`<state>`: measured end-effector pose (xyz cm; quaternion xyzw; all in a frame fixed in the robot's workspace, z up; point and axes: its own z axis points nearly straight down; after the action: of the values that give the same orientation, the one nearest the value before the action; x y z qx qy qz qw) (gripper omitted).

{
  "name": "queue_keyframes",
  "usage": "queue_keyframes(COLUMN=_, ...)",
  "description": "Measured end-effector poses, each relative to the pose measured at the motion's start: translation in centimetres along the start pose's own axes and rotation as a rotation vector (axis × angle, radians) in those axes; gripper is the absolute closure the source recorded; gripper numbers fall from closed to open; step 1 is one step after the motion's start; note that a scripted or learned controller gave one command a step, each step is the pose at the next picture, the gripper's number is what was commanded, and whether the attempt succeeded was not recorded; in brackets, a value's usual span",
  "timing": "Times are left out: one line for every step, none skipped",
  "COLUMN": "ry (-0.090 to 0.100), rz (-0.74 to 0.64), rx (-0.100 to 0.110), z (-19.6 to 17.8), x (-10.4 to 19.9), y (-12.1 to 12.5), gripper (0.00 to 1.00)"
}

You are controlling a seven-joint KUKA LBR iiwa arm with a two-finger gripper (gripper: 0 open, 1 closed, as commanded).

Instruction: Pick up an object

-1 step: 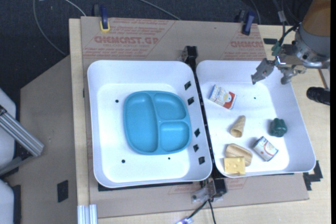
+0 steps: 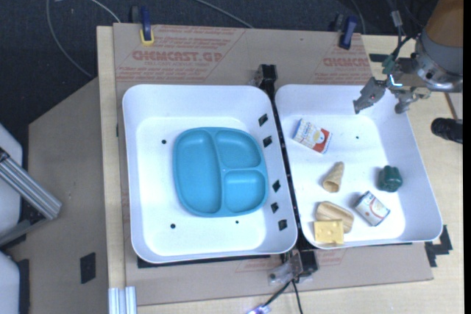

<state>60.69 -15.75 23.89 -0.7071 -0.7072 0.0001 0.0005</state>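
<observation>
Hovering at the right white bin's (image 2: 412, 143) far edge, two-finger gripper (image 2: 384, 99) spread, pinching nothing. Best to drop squarely over the small red-and-white carton (image 2: 311, 136), well apart from neighbours.

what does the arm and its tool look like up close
The arm is grey with an orange band above the wrist, ending in a round grey flange. Dark cables run along it from above. The tool has two slim grey fingers set on a small metal body showing a small bright bluish spot.
</observation>
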Motion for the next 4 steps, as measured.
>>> queue_keyframes(ry=0.002, rz=0.000, rx=0.006, z=4.9, x=0.8, y=-0.6, gripper=0.00)
queue_keyframes(ry=0.002, rz=0.000, rx=0.007, z=10.2, x=1.8, y=-1.2, gripper=0.00)
queue_keyframes(ry=0.003, rz=0.001, rx=-0.002, z=15.0, x=1.9, y=-1.0, gripper=0.00)
queue_keyframes(ry=0.004, rz=-0.001, rx=-0.013, z=13.4, x=2.0, y=-0.6, gripper=1.00)
